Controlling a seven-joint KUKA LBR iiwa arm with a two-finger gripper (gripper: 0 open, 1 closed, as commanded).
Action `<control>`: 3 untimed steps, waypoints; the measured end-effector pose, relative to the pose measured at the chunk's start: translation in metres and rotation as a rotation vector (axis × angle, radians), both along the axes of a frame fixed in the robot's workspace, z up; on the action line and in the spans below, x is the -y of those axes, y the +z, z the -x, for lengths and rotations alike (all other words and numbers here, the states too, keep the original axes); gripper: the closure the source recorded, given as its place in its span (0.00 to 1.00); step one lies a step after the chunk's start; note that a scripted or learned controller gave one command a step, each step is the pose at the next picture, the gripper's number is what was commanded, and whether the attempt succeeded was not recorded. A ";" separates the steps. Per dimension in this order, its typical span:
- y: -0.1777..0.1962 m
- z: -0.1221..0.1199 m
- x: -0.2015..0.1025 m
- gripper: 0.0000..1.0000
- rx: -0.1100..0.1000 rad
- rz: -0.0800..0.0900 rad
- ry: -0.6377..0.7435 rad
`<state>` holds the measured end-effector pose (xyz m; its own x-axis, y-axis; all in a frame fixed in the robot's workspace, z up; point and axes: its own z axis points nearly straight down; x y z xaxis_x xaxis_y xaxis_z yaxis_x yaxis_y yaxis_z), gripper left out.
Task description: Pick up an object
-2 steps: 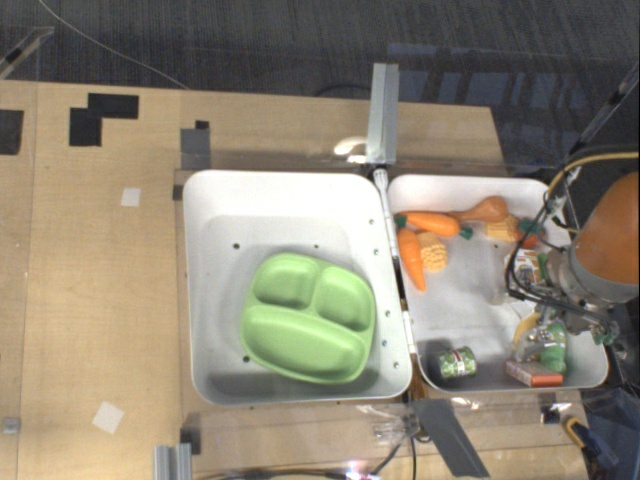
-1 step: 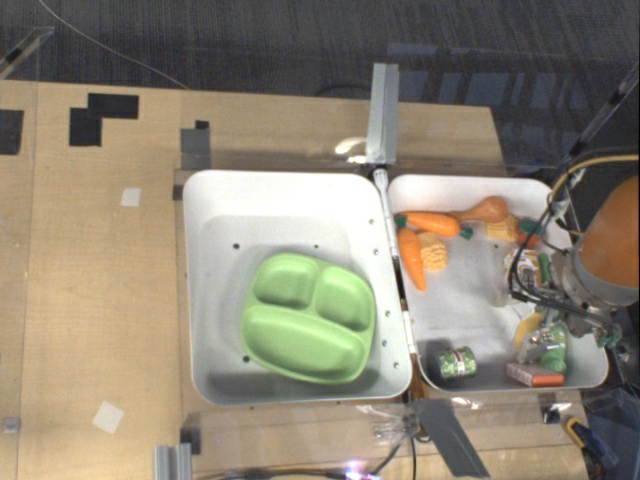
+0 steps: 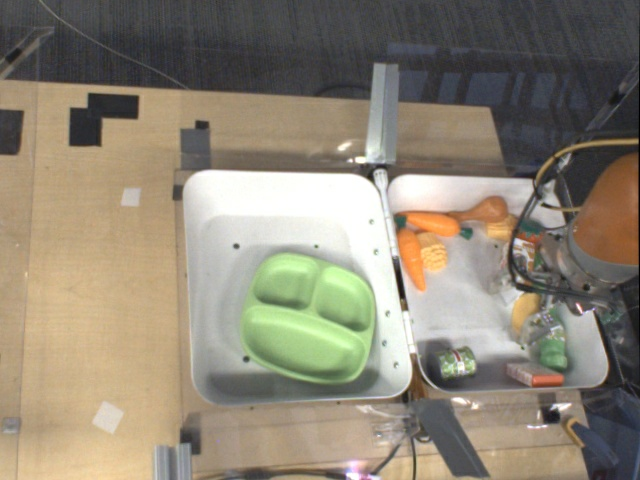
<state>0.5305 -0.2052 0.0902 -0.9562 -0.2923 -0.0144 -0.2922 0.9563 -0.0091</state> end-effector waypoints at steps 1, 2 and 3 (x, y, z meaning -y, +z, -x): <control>0.000 0.018 0.000 0.00 0.004 -0.002 -0.094; 0.000 0.027 -0.001 0.00 0.005 -0.002 -0.105; 0.015 0.021 -0.001 1.00 0.022 0.001 -0.099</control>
<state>0.5091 -0.2039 0.1052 -0.9799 -0.1962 -0.0353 -0.1957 0.9805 -0.0152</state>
